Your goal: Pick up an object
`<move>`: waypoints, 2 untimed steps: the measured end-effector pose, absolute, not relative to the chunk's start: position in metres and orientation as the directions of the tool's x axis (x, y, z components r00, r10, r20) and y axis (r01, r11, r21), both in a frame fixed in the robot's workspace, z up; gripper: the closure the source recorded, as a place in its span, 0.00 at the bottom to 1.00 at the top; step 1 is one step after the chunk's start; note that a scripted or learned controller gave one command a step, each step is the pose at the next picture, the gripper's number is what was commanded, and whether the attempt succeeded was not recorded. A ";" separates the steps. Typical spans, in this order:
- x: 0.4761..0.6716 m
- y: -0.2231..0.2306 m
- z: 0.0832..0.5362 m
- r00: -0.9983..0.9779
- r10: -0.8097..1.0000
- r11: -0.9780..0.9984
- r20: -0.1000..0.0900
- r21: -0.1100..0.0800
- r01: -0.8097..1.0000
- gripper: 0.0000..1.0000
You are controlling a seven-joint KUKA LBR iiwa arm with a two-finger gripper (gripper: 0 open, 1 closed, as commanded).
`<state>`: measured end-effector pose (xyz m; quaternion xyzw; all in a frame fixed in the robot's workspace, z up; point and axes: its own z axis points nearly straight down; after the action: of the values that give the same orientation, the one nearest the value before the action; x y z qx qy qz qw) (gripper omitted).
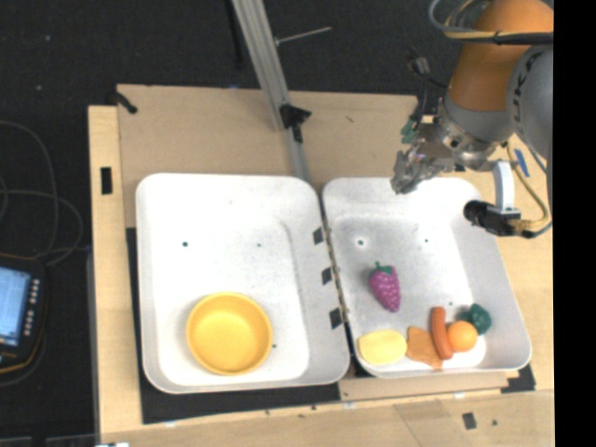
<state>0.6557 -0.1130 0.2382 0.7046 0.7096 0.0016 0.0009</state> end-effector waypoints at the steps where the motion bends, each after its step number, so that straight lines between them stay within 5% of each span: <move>1: 0.664 -0.051 0.235 -0.008 1.000 0.008 0.001 0.002 1.000 1.00; 2: 0.668 -0.004 0.229 -0.006 1.000 0.006 0.001 0.000 1.000 1.00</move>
<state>0.6685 -0.0044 0.2286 0.7049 0.7093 0.0003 -0.0004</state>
